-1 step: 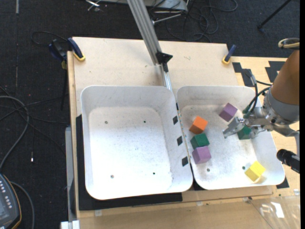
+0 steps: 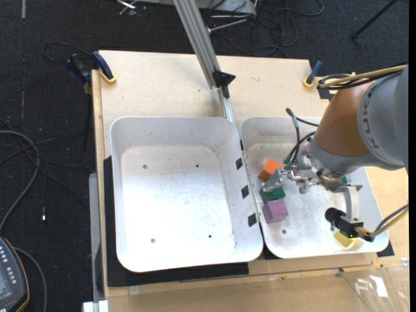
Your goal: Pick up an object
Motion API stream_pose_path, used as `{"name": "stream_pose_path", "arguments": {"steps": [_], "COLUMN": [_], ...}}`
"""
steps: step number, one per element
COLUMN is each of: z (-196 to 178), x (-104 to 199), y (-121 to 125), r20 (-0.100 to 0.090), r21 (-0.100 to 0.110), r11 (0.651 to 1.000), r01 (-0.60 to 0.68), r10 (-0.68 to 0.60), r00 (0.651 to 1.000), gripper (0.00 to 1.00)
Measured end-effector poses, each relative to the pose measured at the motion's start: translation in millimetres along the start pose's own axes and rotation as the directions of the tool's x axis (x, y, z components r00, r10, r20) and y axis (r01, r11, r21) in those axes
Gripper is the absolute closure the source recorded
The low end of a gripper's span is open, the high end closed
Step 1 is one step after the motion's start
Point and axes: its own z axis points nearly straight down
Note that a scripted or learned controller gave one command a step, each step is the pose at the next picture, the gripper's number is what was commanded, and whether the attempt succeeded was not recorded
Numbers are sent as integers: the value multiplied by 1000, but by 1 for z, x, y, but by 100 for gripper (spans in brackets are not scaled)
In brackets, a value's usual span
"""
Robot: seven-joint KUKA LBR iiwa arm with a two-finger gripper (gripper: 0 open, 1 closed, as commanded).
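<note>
— Orange block (image 2: pixel 270 169), where does it sit?
— In the right bin (image 2: pixel 312 242), toward that bin's left side, near the wall it shares with the left bin (image 2: pixel 172 194). It looks tilted, its longer side slanting from lower left up to upper right, with one corner toward the gripper (image 2: pixel 284 172).
— And the gripper?
— Low over the right bin, just beside the orange block on its right, at the end of the grey arm (image 2: pixel 364 125) with its orange band. I cannot tell whether it is spread or pressed together; the block and the wrist hardware hide that part, and nothing is plainly pinched in it.
— What lies around the block?
— A green block (image 2: pixel 273 192) just below it, close enough that they may touch, and a purple cube (image 2: pixel 275 210) just below the green one. The three form a short column along the bin's left side.
— Anything else?
— A yellow piece (image 2: pixel 344 239) near the right bin's lower right corner, well apart from the blocks, next to a black fitting. Both bins rest on the tabletop (image 2: pixel 162 86), and a metal pole (image 2: pixel 198 34) slants down to the gap between them.
</note>
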Motion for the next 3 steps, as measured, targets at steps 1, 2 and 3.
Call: {"name": "stream_pose_path", "arguments": {"steps": [1,2,3], "z": [14,23,19], "x": [-2,5,4], "y": [16,54,89], "r20": [3,-10,-5], "r21": [0,10,-12], "r11": [1000,1000,1000], "r01": [-5,6,4], "r10": [5,-6,-4], "r00": [1000,1000,1000], "gripper": [0,0,0]}}
